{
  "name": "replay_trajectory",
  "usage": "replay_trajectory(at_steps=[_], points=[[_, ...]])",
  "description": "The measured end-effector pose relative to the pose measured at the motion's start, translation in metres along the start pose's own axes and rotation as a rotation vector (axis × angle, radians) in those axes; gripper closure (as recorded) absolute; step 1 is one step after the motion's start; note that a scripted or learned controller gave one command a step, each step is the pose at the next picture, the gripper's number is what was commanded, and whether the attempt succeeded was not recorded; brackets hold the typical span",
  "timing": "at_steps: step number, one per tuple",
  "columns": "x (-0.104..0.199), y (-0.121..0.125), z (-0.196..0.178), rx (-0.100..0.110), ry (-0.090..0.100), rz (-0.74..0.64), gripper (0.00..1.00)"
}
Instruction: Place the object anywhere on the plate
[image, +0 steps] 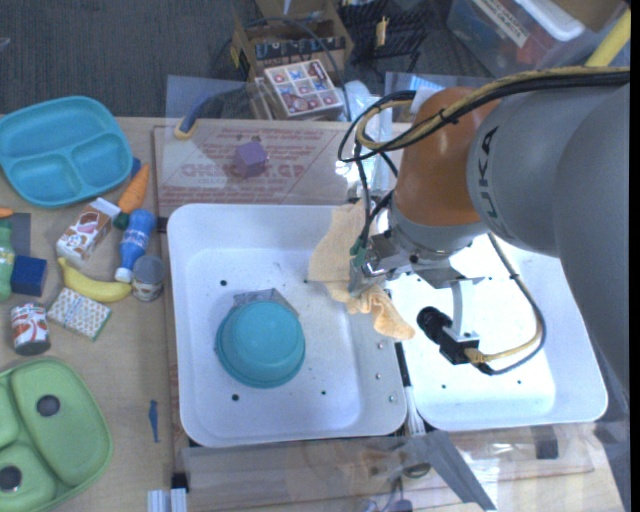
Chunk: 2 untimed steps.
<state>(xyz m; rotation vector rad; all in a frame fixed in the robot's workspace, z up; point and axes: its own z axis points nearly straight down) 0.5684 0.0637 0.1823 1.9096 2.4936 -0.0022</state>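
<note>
A teal round plate (260, 343) sits in the left white bin (200, 400), on a grey scrap that peeks out at its far edge. My gripper (362, 266) hangs over the divide between the two bins, to the right of and beyond the plate. A crumpled tan cloth (335, 252) is pinched between its fingers. The cloth spreads up to the left and droops down to the right over the bin rims. The grey and orange arm covers much of the right white bin (520, 390).
A black connector on a cable (445, 335) dangles from the arm above the right bin. Left of the bins lie a blue divided tray (65, 150), a banana (92, 283), a bottle (133, 243), small cartons and a green tray (45, 430). A cardboard sheet with a purple block (250, 156) lies behind.
</note>
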Motion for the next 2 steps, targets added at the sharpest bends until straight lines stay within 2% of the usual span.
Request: replay_trajectory(at_steps=[1,2], points=[[0.0712,0.0197,-0.0057,0.000,0.000,-0.061,1.00],[0.0712,0.0199,-0.0063,-0.001,0.000,-0.061,0.00]])
